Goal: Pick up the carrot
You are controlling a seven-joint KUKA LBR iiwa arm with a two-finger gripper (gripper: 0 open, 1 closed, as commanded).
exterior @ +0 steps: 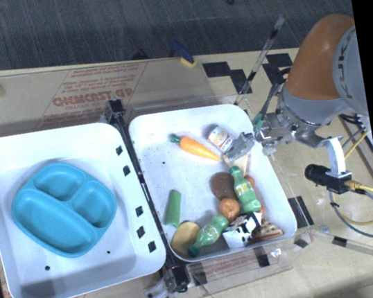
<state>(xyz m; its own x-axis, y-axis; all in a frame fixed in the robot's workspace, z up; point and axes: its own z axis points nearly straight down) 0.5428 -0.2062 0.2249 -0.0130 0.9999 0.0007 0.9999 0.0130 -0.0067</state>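
The carrot (197,148), orange with a green top, lies at a slant in the back part of the right bin (151,185), its green end toward the back left. My gripper (241,146) hangs over the bin's right side, a short way right of the carrot's tip and just beside a small labelled jar (218,137). Nothing can be seen held in it. The grey arm with its orange band (320,60) reaches in from the right.
Crowding the right bin's front are a green cucumber (173,208), a brown potato (221,184), a green bottle (244,190), an orange fruit (229,208), a yellow piece (185,235) and a cow-patterned item (244,231). A blue divided plate (64,208) sits in the left bin (10,278).
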